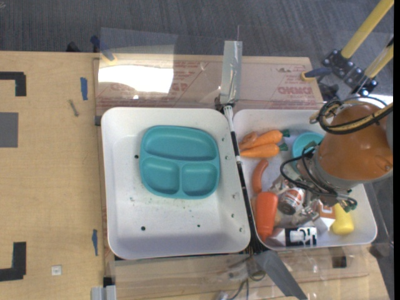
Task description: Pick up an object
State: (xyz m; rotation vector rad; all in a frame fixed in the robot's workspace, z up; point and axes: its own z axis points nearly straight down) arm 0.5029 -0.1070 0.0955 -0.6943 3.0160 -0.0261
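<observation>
Over the right bin the arm's orange band hangs low, and beneath it the gripper is down among the clutter near the bin's middle, cables looping around the wrist. It looks like the reach-and-grasp step of the pick: the tool is at object level, pressed in beside a small silvery, reddish item whose identity is too blurred to call. Whether the jaws are spread or clenched cannot be told from this angle, since the wrist and the cables hide them, and nothing is plainly seen caught between them. Candidates lie all round: two orange carrots toward the bin's far-left corner, a slim orange-red piece along the left wall, a fatter red-orange one just below it, a yellow toy near the right edge, a black-and-white block against the near wall, a teal cup by the far wall. Across the divider, the left bin carries a teal divided plate, well apart from the action. Next, judging from here, the call is a firm close on one item and a straight lift clear of its neighbours; crowding makes a slip likely.
</observation>
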